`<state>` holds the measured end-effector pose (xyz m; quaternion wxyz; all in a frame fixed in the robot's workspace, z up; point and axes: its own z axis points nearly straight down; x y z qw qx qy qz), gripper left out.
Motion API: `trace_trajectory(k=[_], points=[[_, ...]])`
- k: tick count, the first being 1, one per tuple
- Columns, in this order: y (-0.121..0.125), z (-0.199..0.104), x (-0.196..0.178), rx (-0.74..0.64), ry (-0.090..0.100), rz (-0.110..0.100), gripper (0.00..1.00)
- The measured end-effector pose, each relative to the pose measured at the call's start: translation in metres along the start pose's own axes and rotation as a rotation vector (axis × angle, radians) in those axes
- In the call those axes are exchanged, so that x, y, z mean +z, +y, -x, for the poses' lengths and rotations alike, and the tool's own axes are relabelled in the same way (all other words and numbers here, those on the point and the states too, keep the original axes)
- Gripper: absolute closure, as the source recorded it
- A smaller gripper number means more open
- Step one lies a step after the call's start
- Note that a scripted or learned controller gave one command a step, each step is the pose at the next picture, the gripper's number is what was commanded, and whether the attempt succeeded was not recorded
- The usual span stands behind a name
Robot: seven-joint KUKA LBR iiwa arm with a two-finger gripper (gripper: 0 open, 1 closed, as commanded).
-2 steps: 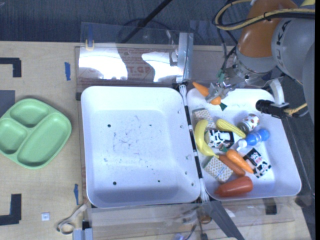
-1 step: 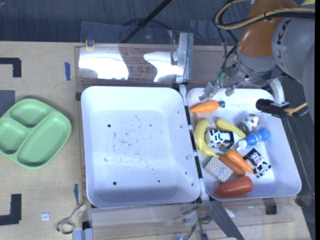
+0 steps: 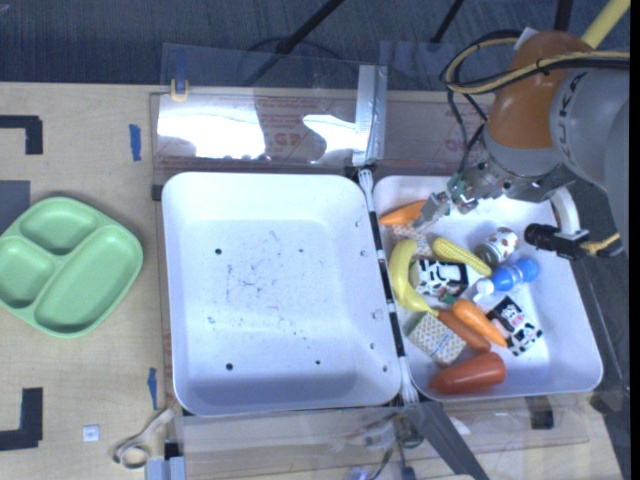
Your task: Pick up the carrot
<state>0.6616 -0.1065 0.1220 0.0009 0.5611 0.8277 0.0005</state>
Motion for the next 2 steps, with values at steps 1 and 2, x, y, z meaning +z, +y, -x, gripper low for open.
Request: trace_trajectory(k=[1, 2], points=[[0.006, 0.000, 0.026, -0.156, 0.005, -0.007, 0.00], [-0.016, 0.049, -0.058, -0.243, -0.002, 0.002, 0.00]])
